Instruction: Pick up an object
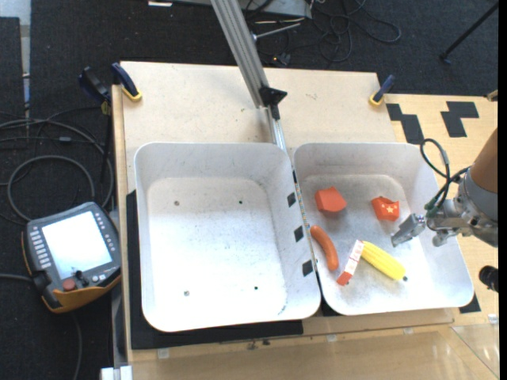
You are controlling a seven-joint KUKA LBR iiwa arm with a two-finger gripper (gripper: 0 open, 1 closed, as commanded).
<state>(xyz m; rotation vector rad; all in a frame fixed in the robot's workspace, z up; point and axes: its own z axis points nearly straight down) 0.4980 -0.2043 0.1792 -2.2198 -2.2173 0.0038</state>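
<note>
The gripper [409, 232] hovers at the right of the right bin [444, 291], fingers apart and holding nothing. Just below-left lies a yellow corn cob [383, 261]; it looks light, stiff, and slippery, best pinched across its middle.

4 objects [331, 200] in right bin [444, 291], beside left bin [158, 212]

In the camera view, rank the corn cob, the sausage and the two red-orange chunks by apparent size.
1. Corn cob, longest.
2. Sausage, slightly shorter and thinner.
3. Orange chunk.
4. Red chunk, slightly smaller; close to the orange one.
</note>
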